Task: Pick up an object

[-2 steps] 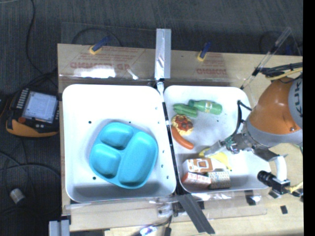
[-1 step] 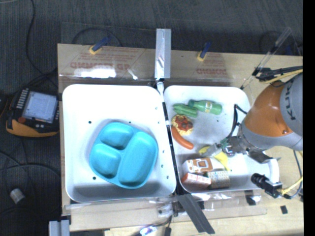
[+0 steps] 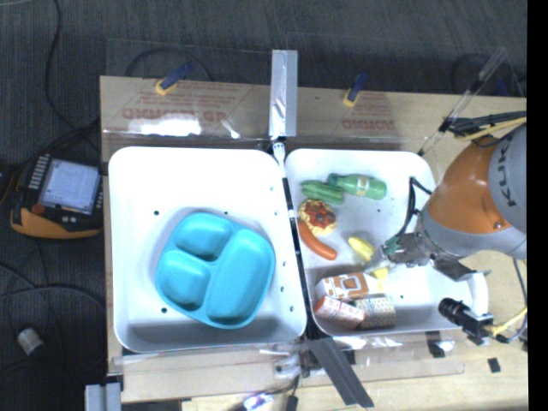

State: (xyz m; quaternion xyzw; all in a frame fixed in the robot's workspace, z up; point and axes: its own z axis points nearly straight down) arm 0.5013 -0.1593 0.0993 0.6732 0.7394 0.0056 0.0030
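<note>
The right bin [image 3: 402,163] holds several toy foods. A green bottle [image 3: 358,185] and a green vegetable [image 3: 322,190] lie at the back. Below them sit a red and yellow piece [image 3: 318,216], an orange sausage-like piece [image 3: 318,243] and a small yellow piece [image 3: 360,247]. An orange and white carton [image 3: 346,286] and a brown packet [image 3: 353,312] lie at the front. My gripper [image 3: 396,252] hangs low over the bin's right half, just right of the yellow piece and above the carton. Nothing shows between its tips.
The left bin [image 3: 137,178] holds a blue divided plate [image 3: 216,268]. A metal divider [image 3: 283,92] stands between the bins at the back. The arm's orange band [image 3: 467,199] overhangs the right bin's right wall.
</note>
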